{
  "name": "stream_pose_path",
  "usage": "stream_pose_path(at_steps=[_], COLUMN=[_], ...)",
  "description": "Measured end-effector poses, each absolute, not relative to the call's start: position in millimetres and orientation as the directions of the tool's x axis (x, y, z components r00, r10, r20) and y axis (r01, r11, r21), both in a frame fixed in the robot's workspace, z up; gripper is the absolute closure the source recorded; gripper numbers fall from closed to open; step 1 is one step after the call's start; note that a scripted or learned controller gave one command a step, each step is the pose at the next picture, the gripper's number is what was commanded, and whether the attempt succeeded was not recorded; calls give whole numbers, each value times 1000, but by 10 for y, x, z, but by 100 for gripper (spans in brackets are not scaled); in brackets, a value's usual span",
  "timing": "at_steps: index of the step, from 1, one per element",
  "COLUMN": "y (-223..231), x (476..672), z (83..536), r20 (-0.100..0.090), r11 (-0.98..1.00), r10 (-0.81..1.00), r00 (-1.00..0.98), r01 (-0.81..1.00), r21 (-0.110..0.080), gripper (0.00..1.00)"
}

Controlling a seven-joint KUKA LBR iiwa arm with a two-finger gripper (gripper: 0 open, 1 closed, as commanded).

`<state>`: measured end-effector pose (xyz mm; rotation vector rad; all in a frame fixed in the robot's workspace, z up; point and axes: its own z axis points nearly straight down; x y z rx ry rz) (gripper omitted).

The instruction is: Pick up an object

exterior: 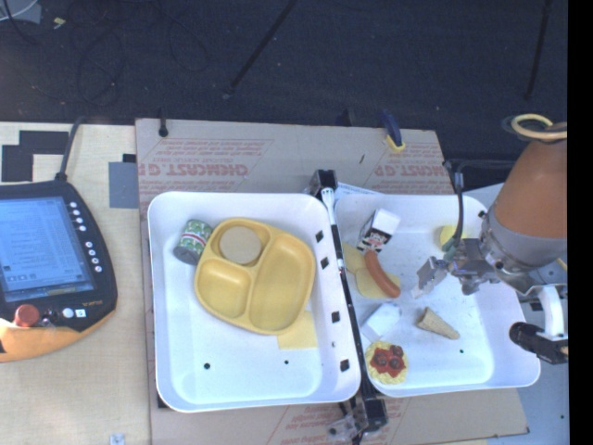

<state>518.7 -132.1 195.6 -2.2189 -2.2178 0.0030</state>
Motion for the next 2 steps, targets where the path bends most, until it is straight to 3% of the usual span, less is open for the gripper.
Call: stream_pose_path(at_steps=[1, 2], y=[-1807, -1537], x=[5763, 6468], z=[959, 877], r20=[1, 0], r11=[-3, 5], r10=[1000, 1000], r00=[3, -5], r01=[1000, 1000], r21=[-3, 3], gripper=[0, 0])
